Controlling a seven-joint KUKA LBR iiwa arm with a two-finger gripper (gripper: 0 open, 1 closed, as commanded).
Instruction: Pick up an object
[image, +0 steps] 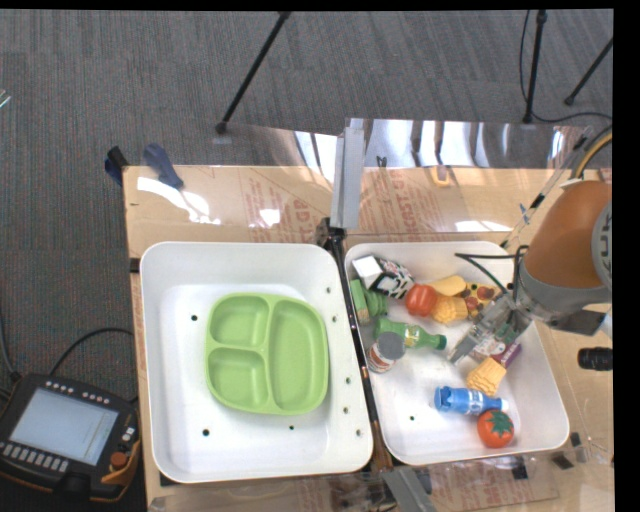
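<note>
My gripper (484, 337) hangs low over the right part of the right bin (420, 445), reaching in from the right under the orange wrist band. It is just above a yellow corn-like piece (487, 376) and a purple item (506, 352), with a green bottle (412, 336) to its left. Its tip blends with the toys beneath it, so I cannot make out anything held. Nearer the front lie a blue bottle (467, 401) and a red tomato (495, 428).
The right bin also holds a small can (385, 351), a red pepper (422, 299), yellow pieces (450, 310), a black-and-white toy (392, 275) and a green item (360, 300). A green divided plate (268, 353) lies in the left bin (170, 300).
</note>
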